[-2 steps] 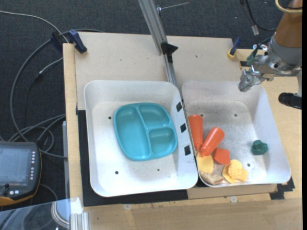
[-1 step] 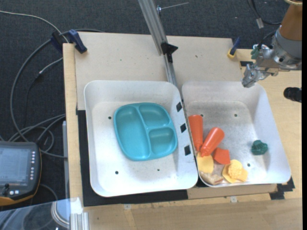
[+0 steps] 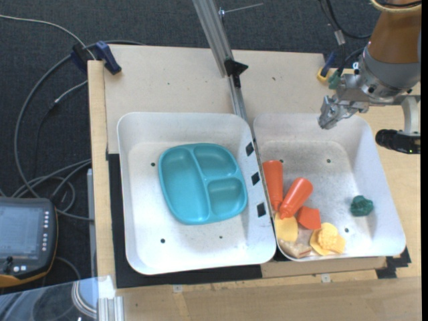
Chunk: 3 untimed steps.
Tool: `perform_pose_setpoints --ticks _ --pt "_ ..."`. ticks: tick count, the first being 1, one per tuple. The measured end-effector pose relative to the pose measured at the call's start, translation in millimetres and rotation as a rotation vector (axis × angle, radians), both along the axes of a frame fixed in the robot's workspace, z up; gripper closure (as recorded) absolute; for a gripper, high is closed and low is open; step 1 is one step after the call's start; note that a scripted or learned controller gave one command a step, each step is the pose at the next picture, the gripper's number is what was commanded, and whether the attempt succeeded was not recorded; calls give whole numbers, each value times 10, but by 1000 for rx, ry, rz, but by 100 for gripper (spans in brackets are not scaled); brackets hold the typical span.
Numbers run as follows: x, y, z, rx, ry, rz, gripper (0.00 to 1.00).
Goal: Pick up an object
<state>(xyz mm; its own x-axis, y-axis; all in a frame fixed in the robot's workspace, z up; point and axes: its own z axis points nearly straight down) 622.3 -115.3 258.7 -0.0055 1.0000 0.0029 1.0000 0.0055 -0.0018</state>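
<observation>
My gripper (image 3: 328,118) hangs over the far edge of the right bin (image 3: 374,154), high above its floor, with nothing visible between its tips. Below it, along the bin's left and near sides, lie two orange carrot-like pieces (image 3: 273,182) (image 3: 295,196), a small orange block (image 3: 308,217), a pale yellow piece (image 3: 287,231) and a yellow crinkled piece (image 3: 328,239). A dark green lump (image 3: 362,205) sits alone near the bin's right wall.
The left bin (image 3: 134,179) holds a teal divided plate (image 3: 201,182). A metal rail (image 3: 217,29) slants down between the bins. Cables and a grey handheld pendant (image 3: 25,236) lie on the floor at left.
</observation>
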Motion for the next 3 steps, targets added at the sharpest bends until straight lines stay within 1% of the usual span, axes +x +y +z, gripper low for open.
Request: perform_pose_setpoints --ticks 1,2,3 --pt "-205 458 -146 0 3 -1 100" --pt "-365 969 -73 1 2 1 100" --pt "-526 1369 -169 -1 3 -2 100"
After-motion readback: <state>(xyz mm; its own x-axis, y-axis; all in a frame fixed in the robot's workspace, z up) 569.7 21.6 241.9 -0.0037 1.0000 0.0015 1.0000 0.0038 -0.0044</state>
